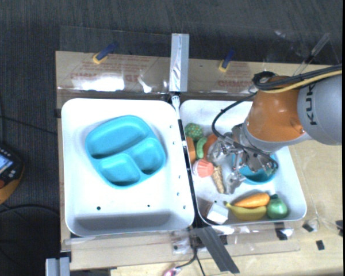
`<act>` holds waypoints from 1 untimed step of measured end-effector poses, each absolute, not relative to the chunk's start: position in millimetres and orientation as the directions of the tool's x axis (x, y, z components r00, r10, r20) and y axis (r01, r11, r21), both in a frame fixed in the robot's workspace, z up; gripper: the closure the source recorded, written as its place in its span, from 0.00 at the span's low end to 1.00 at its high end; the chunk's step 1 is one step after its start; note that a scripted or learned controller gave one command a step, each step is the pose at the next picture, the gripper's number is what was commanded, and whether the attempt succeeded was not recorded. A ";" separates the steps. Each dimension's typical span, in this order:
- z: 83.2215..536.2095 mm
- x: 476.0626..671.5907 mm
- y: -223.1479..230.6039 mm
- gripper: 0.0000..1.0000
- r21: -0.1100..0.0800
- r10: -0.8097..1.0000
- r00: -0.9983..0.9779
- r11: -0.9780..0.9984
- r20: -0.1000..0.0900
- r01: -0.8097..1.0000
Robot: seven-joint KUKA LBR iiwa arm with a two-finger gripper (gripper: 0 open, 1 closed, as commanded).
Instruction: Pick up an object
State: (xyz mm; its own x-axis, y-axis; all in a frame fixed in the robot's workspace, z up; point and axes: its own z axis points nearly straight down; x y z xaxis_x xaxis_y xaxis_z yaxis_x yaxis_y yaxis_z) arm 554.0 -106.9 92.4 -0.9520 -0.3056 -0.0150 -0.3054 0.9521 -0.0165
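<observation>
Hovering low in the right bin, my gripper sits crowded by toy food; I cannot tell its grip.

tool over right bin, perhaps touching toys

At the right of the frame is a smooth grey robot arm with dark letters on its casing. Next comes a rounded glossy orange band. Black and yellow cables loop over it. Below sits a bare-metal silver gripper.
</observation>
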 end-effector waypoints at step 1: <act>135.2 624.5 -119.1 0.00 -0.003 -0.348 -0.938 0.938 -0.004 -0.348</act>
